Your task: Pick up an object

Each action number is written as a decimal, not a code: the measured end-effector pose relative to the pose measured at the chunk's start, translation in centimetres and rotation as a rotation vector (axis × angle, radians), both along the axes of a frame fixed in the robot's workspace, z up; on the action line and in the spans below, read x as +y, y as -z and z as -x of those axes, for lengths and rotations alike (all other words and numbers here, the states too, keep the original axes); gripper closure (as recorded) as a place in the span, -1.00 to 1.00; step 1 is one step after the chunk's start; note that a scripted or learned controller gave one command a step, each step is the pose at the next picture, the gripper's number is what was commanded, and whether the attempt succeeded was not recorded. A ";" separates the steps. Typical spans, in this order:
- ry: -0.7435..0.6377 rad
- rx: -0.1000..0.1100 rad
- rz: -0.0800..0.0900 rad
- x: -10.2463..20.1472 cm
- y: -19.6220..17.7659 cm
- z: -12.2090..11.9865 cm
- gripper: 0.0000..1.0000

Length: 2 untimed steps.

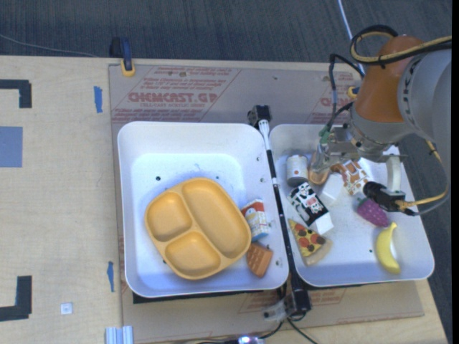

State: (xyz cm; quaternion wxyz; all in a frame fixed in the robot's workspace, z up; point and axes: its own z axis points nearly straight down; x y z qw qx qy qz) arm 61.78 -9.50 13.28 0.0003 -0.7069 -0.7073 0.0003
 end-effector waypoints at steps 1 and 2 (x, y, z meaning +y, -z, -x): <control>-0.001 -0.004 0.001 0.3 -6.6 -5.0 1.00; 0.000 0.001 0.000 2.7 -5.2 -0.9 1.00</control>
